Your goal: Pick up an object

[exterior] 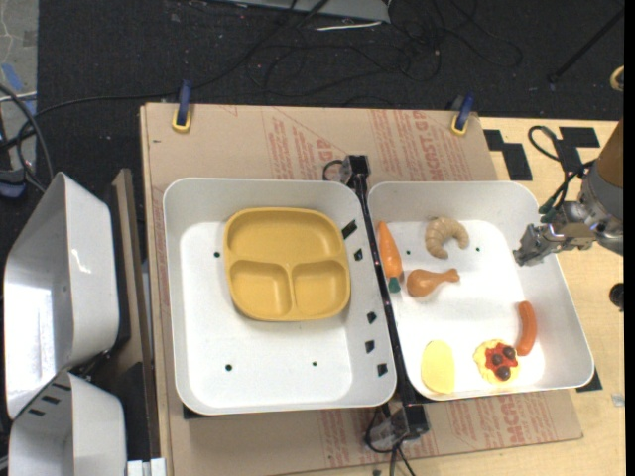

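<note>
Gripper (533,245) hangs over the right bin's (562,288) right edge; whether open or closed cannot be told, and nothing is seen in it. Nearest candidate, the sausage (526,327), lies by that edge: orange-red, slim, slightly curved, judged light, firm and smooth; best gripped across its middle

Smooth glossy white plastic bins (198,266), matt yellow plastic plate (288,264), rough brown cardboard (298,137) beneath.

A brown board (298,132) held by 2 yellow clamps (182,117) lies over black, cable-strewn floor (99,38).
</note>
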You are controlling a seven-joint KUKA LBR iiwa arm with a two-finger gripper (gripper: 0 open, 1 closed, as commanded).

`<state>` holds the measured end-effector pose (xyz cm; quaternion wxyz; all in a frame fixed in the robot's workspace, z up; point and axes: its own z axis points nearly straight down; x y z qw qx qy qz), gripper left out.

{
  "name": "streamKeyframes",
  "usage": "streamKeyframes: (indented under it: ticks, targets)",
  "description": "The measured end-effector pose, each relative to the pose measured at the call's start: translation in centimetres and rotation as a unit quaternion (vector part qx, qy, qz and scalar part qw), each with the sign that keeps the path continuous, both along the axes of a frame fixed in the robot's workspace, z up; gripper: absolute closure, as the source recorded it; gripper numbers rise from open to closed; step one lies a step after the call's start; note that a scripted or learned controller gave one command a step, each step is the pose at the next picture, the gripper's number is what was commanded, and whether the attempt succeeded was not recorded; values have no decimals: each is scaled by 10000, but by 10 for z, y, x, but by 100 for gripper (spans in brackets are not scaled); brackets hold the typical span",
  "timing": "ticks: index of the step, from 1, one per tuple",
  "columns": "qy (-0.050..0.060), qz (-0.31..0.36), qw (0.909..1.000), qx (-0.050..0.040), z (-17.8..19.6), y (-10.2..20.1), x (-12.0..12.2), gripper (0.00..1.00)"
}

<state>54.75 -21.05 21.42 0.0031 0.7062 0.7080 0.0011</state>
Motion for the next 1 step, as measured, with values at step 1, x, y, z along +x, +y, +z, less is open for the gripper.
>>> streamKeyframes:
  ticks: [1]
  targets:
    - [13,26,10000,15,12,49,11,100]
